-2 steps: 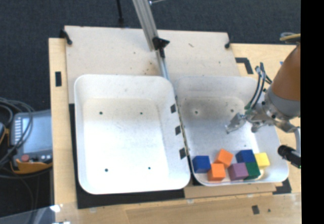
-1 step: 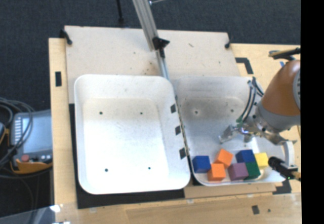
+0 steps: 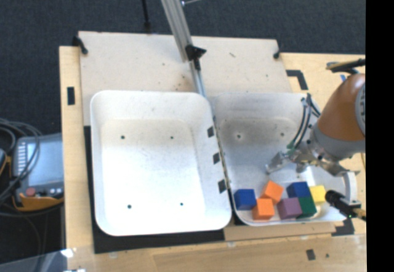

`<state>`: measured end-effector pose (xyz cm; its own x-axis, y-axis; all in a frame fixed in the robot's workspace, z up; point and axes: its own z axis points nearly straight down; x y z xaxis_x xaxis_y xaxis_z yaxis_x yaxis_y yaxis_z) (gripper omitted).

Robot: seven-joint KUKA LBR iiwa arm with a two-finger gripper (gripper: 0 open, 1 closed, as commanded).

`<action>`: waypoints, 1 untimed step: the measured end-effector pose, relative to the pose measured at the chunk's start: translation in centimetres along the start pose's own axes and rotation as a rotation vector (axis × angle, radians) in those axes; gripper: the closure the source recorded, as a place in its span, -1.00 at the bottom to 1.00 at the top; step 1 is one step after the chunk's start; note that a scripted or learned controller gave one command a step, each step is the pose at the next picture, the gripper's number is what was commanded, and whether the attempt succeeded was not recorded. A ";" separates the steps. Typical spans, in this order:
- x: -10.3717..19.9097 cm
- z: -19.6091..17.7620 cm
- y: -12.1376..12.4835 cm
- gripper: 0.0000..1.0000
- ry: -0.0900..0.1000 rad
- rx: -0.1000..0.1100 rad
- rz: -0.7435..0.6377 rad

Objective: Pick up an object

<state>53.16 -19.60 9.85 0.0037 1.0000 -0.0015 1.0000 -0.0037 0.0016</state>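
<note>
- Hand point(image 3: 288, 162) first: from the overhead camera I see it low over the right bin point(image 3: 258, 111), near that bin's middle right, hanging from the grey arm point(image 3: 335, 141) with its orange band point(image 3: 343, 111) that comes in from the right edge.
- I cannot tell whether the hand is wide or narrow; the metal parts there are small and blurred against the white floor, and I see no block between them.
- Every block lies in the near corner of the right bin, below the hand and apart from it.
- From left to right I count a blue block point(image 3: 245, 198), an orange block point(image 3: 273, 191) with a second orange block point(image 3: 264, 208) just in front of it, a purple block point(image 3: 289, 207), a second blue block point(image 3: 298, 189), a green block point(image 3: 307, 206) and a yellow block point(image 3: 317, 193).
- They are packed close, several touching their neighbours.
- Left bin point(image 3: 154, 160) sits beside the right one on the desk point(image 3: 71, 141), their rims touching along the middle.
- An aluminium post point(image 3: 174, 9) slants up from the far side of the desk.
- A pendant with a screen point(image 3: 38, 166) sits off the desk's left edge.
</note>
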 end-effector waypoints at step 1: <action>-0.1 -1.1 0.1 1.00 0.000 -0.005 0.007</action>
<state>53.27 -19.70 11.00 0.0105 0.9999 -0.0017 0.9999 -0.0105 0.0065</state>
